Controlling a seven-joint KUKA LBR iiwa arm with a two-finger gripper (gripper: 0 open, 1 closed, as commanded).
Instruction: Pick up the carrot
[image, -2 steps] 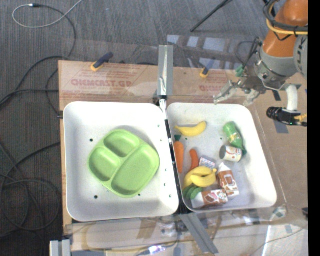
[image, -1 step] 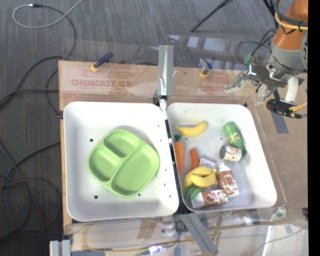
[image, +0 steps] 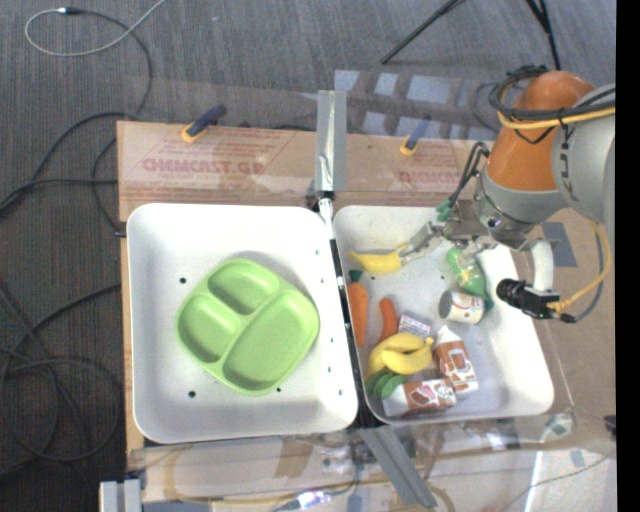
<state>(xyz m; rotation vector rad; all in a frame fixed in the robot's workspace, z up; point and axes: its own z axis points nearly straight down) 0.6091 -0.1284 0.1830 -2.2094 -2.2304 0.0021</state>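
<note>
2 white bins sit side by side on the bench. The left bin (image: 150, 240) holds 1 green divided plate (image: 248, 325) with 3 sections. The right bin (image: 520, 385) is crowded: 2 yellow bananas, 1 upper banana (image: 377, 262) near the back wall and 1 lower banana (image: 402, 353) in the middle. The carrot (image: 357, 312) lies lengthwise against the right bin's left wall, just beside a shorter red-orange vegetable (image: 388, 318). 2 brown cartons (image: 452, 366) sit toward the front, with 1 small wrapped packet (image: 414, 325) just behind them, and 1 small can (image: 464, 307) and 1 green item (image: 464, 266) near the arm. The gripper (image: 447, 228) hangs over the bin's back right part, well apart from the carrot; how far its jaws stand open I cannot tell.
</note>
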